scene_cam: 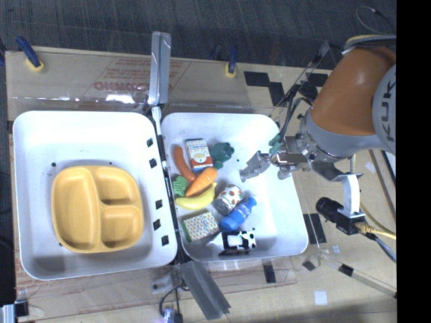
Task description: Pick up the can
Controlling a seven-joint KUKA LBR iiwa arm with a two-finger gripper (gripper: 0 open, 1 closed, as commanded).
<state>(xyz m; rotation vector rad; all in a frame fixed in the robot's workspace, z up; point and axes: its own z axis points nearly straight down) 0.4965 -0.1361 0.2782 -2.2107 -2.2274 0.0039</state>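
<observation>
The can (228,196) is small, with a white, orange and brown print. It lies in the middle of the right bin (286,231), among other toys. My gripper (251,167) hangs over the bin's right part, just up and right of the can and apart from it. Its fingers are open with nothing between them. The arm's grey wrist and orange band (350,89) reach in from the right.
Crowding the can are a carrot (203,180), a banana (193,202), a blue bottle (239,212), a checkered box (200,226) and a cow toy (238,241). A juice box (196,152) and a green toy (221,152) lie further back. The left bin holds a yellow divided plate (97,207).
</observation>
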